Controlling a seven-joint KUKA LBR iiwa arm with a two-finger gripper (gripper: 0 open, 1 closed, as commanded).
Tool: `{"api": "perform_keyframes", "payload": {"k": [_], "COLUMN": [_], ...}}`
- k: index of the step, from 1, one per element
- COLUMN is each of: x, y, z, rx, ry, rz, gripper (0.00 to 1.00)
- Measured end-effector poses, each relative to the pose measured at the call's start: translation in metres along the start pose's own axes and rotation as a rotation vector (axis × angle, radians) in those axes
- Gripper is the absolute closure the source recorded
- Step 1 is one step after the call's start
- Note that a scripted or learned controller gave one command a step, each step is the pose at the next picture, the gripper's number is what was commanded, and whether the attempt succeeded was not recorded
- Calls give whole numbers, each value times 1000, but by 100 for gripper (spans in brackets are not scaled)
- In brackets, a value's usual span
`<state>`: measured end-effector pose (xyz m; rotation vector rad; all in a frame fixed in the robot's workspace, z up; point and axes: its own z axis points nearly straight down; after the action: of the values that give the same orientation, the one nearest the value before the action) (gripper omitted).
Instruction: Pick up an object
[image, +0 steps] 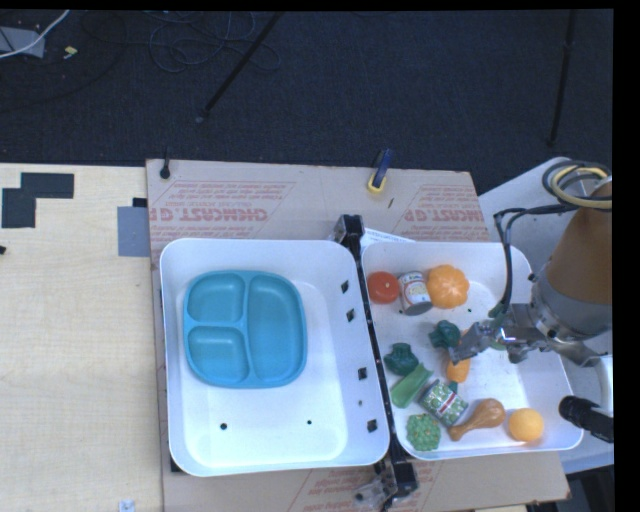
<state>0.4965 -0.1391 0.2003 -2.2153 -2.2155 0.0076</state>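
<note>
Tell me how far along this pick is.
Done: the gripper is low in the right-hand shallow white bin, among the toy foods. In hand: nothing visibly lifted; it sits beside a small orange piece and a dark teal piece. Left: gripping and raising one.

- The end effector (470, 345), centre right of the frame, covers part of a small orange piece (457, 371) just below it; what that piece is cannot be told.
- A dark teal toy (444, 333) just beside the end effector's left side is too blurred to name.
- The arm (585, 265) hides the right-hand wall of the right bin (470, 256), and the frame's right side cuts the arm off.
- The labels on the small tin (413, 290) and the green-and-white can (441, 400) are too small to read.
- A clamp (385, 492) at lower centre is cut by the bottom edge.
</note>
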Motion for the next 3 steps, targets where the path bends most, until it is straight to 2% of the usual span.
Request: {"api": "perform_keyframes", "payload": {"k": [1, 2, 3], "x": [-2, -3, -4], "y": [-9, -8, -9], "z": [61, 90, 83], "rx": [1, -8, -4], "ry": [1, -2, 0], "rz": [0, 0, 10], "gripper": [0, 0, 100]}}
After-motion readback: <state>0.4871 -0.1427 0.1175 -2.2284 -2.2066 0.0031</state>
